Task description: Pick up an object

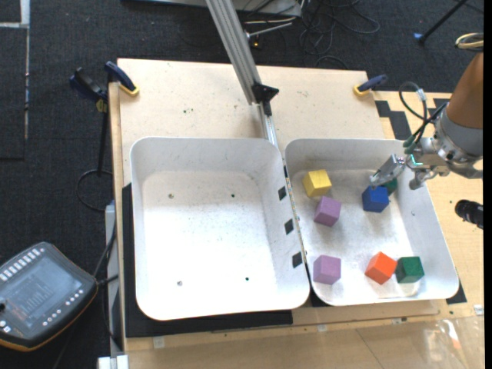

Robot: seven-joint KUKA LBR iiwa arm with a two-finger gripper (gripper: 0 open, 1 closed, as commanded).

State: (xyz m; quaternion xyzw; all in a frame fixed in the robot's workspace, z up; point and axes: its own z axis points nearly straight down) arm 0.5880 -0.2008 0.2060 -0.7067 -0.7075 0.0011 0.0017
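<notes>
Claw (387, 177) sits low over the upper right part of the right bin (433, 229), at the end of the grey arm (460, 133) that enters from the right edge of the camera view. Its tip is just above and touching or nearly touching the blue cube (375, 198); whether the claw is apart or together cannot be told, since the tip is small and partly blurred. No object is seen clamped in it.

Contents of right bin: the blue cube at upper right of centre; a yellow cube (317, 183) near the upper left corner; a purple cube (327, 211) just below the yellow one, close but apart; a second purple cube (327, 269) near the lower left corner; an orange cube (380, 268) and a green cube (410, 269) side by side at lower right, touching or nearly so. All six rest on the bin floor.

Left bin (146, 206) lies just beside the right bin, their inner rims overlapping. Both stand on the pale wooden table (207, 98). A metal strut (231, 37) runs from the top of the view down to the junction of the bins. Blue-and-yellow clamps (121, 78) grip the far table corners. A grey handheld control pendant (38, 294) lies on the dark floor at lower left.
</notes>
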